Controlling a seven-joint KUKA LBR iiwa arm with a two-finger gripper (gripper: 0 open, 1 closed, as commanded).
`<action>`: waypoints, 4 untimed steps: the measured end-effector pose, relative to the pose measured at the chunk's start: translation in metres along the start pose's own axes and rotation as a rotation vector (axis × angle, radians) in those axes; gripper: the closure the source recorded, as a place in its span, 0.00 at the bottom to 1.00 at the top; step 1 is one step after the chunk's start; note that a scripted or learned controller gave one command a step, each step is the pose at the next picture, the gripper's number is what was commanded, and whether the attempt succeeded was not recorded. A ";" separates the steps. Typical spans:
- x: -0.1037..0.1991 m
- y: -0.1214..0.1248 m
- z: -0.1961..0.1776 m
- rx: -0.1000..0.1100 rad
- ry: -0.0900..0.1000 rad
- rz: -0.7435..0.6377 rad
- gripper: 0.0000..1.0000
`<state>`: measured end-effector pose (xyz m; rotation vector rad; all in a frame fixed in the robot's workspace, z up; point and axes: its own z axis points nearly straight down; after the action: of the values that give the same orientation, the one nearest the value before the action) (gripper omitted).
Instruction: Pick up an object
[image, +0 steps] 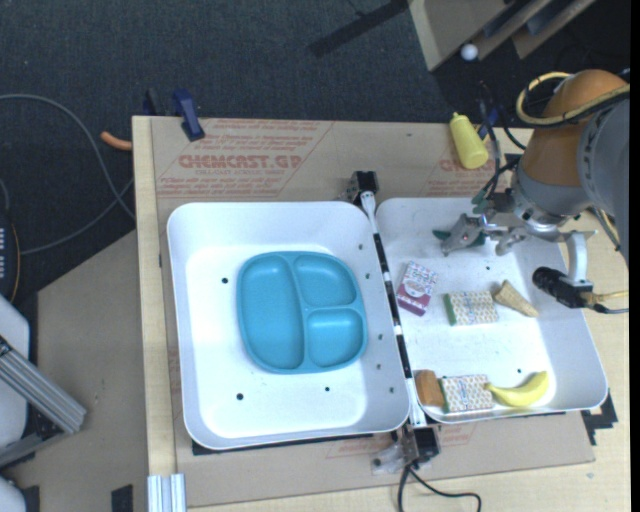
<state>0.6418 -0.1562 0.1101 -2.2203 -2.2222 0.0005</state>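
My gripper (462, 233) hangs over the back of the right bin (570, 345), pointing left, with the grey and orange arm behind it at the right. Nothing lies directly under it. In front of it in that bin lie a pink and white packet (416, 287), a green-edged tan packet (471, 309) and a tan cone (514, 297). Along the bin's front edge are a banana (521, 392), a patterned packet (463, 393) and a small brown piece (429, 388).
The left bin (200, 300) holds a blue divided plate (300, 310). A yellow object (467, 141) and a blue clamp (187, 114) lie on the cardboard-covered bench behind the bins. A black divider bar (385, 290) runs between the bins.
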 end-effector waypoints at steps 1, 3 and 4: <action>-0.047 -0.055 0.019 0.001 -0.001 0.002 0.00; -0.047 -0.054 0.008 -0.001 -0.001 0.002 0.00; -0.012 -0.081 0.021 -0.010 -0.003 0.001 0.00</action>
<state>0.5611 -0.1681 0.0887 -2.2280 -2.2279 -0.0070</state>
